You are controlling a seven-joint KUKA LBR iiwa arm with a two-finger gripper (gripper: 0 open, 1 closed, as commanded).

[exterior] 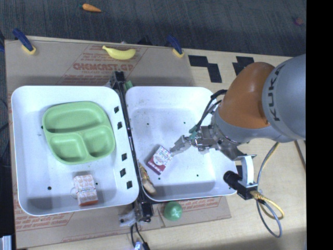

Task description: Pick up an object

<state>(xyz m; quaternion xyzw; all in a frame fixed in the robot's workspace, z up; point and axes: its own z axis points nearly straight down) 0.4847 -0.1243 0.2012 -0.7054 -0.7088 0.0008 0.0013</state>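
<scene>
While the grey KUKA arm with the orange band [250,105] reaches in from the right, its two-finger gripper [179,144] sits low over the right shallow white bin [171,95], just right of the one small red-and-white packet [159,159] lying tilted on the bin floor toward the near left. Fingertip looks close to the packet's upper right corner, maybe touching; nothing is visibly between the fingers. Whether the fingers are spread or pressed together I can't tell at this angle.

Counts:
- 2 white bins side by side. Left white bin [23,139] holds 1 light green three-compartment plastic tray [78,132] in its far half and 1 small tan-and-red wrapped pack [85,189] near its front edge, well apart from the tray.
- Right bin: the 1 packet, plus 1 small tan item [147,184] at the near left corner, against the divider; too small to identify.
- 1 yellow banana-shaped toy [119,51] on the brown cardboard sheet [151,61] beyond the bins.
- 1 green ball [173,211] on the bench just in front of the right bin.
- 2 blue clamps: one at the far left corner [24,40], one at the far edge [175,44].
- 1 orange carrot-like piece [92,7] on the dark floor far behind.
- 1 yellow cable [270,204] looping off the wrist at the near right.
</scene>
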